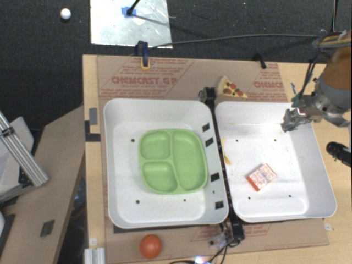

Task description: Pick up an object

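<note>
From my station I log two white bins side by side on the bench. The left bin (118, 147) holds a green divided tray (172, 160) lying flat near its middle. The right bin (313, 164) holds a small orange-and-white packet (261, 176) lying toward its lower middle, plus a thin yellow sliver (226, 158) beside the left wall. The gripper (291, 120) hangs over the right bin's upper right part, well apart from the packet; I cannot tell its state. An orange ball (150, 246) rests below the left bin.
</note>
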`<action>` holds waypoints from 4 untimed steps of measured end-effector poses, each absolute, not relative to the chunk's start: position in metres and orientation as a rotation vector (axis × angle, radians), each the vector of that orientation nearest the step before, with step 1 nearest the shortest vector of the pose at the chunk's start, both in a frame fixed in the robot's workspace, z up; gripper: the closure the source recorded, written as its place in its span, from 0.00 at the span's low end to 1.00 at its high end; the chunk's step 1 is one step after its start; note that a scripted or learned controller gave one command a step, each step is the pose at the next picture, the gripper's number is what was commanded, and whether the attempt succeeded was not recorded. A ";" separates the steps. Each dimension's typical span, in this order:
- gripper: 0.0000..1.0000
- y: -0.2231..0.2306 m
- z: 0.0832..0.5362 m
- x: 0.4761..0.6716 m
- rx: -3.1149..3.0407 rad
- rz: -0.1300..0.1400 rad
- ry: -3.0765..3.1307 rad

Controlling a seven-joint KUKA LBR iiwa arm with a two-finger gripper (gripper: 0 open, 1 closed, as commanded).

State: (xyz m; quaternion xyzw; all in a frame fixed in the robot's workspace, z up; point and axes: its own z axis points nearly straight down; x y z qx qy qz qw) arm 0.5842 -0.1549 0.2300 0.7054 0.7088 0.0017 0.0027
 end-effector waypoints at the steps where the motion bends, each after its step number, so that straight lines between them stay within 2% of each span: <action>1: 1.00 -0.103 0.220 0.586 2.211 0.005 2.231; 3: 1.00 -0.004 0.228 0.574 2.211 0.005 2.233; 4: 1.00 0.055 0.236 0.581 2.209 0.006 2.234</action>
